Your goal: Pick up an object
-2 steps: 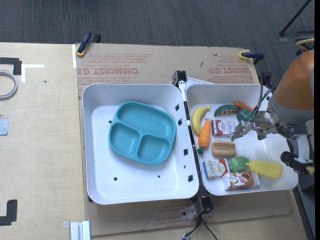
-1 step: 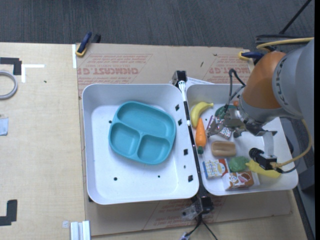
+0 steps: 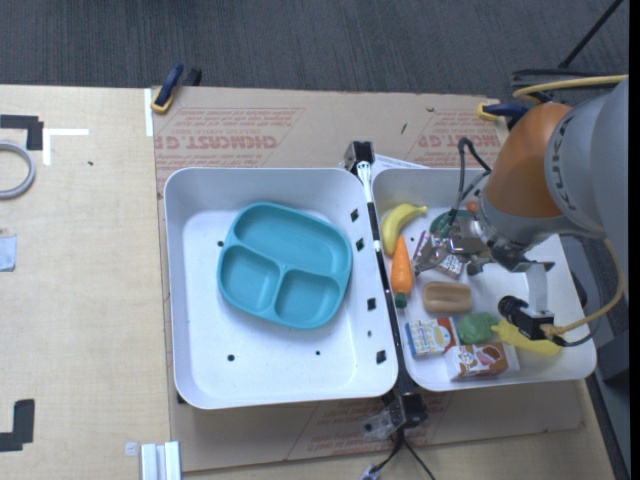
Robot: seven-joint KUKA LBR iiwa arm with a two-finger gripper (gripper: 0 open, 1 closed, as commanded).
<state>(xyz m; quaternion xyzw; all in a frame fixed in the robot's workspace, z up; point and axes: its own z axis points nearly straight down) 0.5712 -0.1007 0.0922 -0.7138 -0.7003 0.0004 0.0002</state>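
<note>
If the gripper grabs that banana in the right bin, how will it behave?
The banana looks like smooth toy plastic, so probably light, stiff and a bit slippery. Its curved shape may rock or pivot when pushed. It lies close beside the carrot, which could get nudged.

A teal divided plate (image 3: 285,265) lies in the left white bin (image 3: 190,368).

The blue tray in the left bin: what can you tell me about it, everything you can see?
The blue tray is a light turquoise divided plate that looks like smooth plastic, with rounded corners. It has three compartments: one large section across the upper part and two smaller ones below it. It lies flat and slightly turned on the floor of the left bin, near the middle, clear of the walls. Nothing rests in it or touches it.
</note>
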